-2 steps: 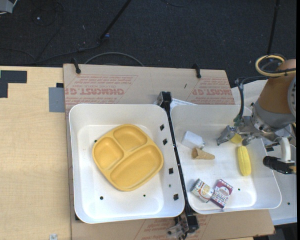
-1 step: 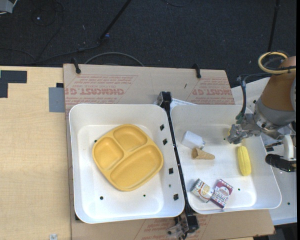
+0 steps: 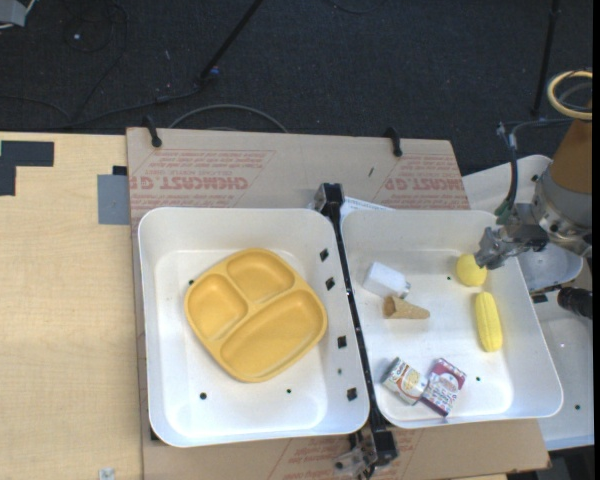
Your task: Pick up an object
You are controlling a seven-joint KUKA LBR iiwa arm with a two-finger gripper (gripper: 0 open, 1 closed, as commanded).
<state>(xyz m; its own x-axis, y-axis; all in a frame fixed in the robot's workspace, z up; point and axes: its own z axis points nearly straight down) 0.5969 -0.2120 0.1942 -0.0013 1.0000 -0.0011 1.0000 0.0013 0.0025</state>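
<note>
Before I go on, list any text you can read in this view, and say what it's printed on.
"CHEMCSZT GP", roughly: red print, upside down, on the cardboard sheet behind the left bin; letters uncertain.
The same red print, upside down, on the cardboard behind the right bin, at; blurred.
Small packets in the right bin: printing too small to read.
Yellow divided plate: no text.

Two bins side by side.
A divided plate [image 3: 256, 314] lies in the left bin [image 3: 170, 238]; the right bin [image 3: 540, 388] holds a corn cob [image 3: 488, 320], perhaps a lemon [image 3: 470, 270] behind it, and packets [image 3: 425, 382] in front.
</note>
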